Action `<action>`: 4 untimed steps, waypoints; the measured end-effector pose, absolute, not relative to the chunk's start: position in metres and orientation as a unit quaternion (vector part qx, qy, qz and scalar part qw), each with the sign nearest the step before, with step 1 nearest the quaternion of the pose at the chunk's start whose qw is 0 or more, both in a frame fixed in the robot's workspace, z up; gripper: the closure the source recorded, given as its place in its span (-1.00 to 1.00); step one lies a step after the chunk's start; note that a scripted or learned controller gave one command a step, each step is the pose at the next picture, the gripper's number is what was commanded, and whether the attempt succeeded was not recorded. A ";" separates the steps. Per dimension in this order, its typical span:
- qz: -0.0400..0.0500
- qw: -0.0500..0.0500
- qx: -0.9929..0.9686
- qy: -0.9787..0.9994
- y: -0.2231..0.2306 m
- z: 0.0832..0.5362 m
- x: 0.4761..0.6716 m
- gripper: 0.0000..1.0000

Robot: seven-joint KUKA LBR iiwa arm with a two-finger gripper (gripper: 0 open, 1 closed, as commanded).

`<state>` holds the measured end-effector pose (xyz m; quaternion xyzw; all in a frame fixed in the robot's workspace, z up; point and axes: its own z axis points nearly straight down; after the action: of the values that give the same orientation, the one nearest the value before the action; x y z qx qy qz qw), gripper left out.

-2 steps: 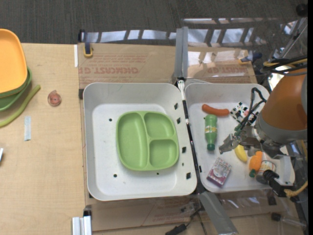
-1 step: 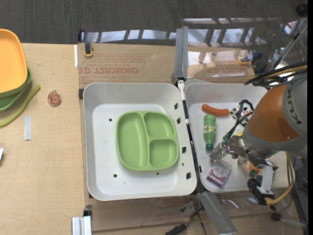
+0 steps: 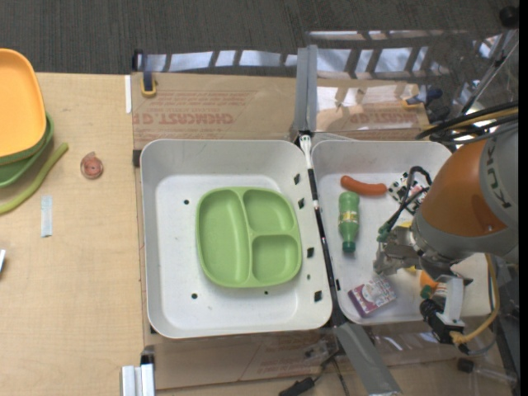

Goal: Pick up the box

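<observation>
Resting in right bin [image 3: 330, 221], box [image 3: 372, 295], cardboard-lined bench [image 3: 206, 110]

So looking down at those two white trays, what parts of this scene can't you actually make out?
- The hand: the arm's grey and orange wrist covers it in the camera view, so its fingers are hidden.
- The box: its printed label is too small to read.
- The right bin: the arm hides its right side and whatever lies there.
- The orange plate: cut off by the left edge.
- The small pink thing on the bench: too small to identify.
</observation>
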<state>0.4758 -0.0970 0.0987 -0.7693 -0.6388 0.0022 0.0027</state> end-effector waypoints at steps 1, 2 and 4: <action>0.002 0.000 -0.733 -0.680 -0.087 0.220 0.508 1.00; 0.002 0.000 -0.775 -0.632 0.035 0.285 0.554 1.00; 0.002 0.000 -0.775 -0.632 -0.072 0.396 0.657 1.00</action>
<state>0.6569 -0.0716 0.3957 -0.7747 -0.6323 0.0019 -0.0001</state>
